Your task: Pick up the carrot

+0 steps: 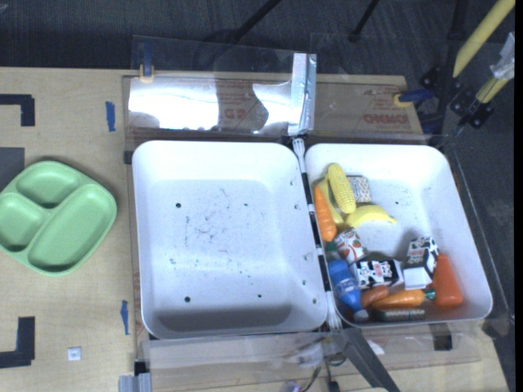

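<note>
Camera view: nothing in this shot lets me tell whether the fingers are apart or together, so I'm not guessing. I'm giving directions by the arm's approach from the right instead.

Everything sits in the right bin (458,186). My best guess for the carrot (324,211) is the long slim orange piece lying right against that bin's left wall, beside the divider. Its long axis runs roughly from the far end of the bin toward the near end, along the wall. The corn cob (339,188) lies just beside it, touching or nearly so, with about the same heading.

Two other orange things muddy it: a stubby orange piece (447,282) near the front right corner and a flat orange piece (396,298) lying crosswise along the front wall. I honestly can't rule those out.

If I've got the right one, it's on the far side of the pile for an arm entering from the right. I'd close across its short width. The wall and the cob crowd it, so that's where I'd expect a miss.

The left bin (216,227) and the green tray (53,216) out on the surface (65,121) don't matter here.
</note>
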Controlling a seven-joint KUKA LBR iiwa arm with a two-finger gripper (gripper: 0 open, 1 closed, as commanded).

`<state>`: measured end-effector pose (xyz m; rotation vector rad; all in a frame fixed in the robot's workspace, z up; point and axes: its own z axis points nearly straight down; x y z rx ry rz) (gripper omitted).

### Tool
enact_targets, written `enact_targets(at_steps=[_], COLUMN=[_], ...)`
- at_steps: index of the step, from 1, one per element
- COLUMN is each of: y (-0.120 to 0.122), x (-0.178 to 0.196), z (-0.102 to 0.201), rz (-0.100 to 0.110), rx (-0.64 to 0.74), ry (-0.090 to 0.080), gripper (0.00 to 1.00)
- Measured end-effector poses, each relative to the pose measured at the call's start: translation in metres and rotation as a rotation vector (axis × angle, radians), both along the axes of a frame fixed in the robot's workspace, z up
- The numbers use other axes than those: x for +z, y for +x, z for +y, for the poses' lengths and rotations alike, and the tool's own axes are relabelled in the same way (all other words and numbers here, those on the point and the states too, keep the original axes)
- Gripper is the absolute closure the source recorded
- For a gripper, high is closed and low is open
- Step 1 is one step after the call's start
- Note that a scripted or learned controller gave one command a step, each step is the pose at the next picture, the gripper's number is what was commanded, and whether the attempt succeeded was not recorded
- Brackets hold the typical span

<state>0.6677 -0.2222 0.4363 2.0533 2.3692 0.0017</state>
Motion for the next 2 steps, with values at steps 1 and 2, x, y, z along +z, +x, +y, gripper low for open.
enact_targets(at_steps=[1,2], y=[0.000,-0.001], x=[0.000,-0.023], z=[0.000,0.015], rz=[0.000,0.004], rx=[0.000,0.048], ry=[0.000,0.002], gripper=[0.00,0.00])
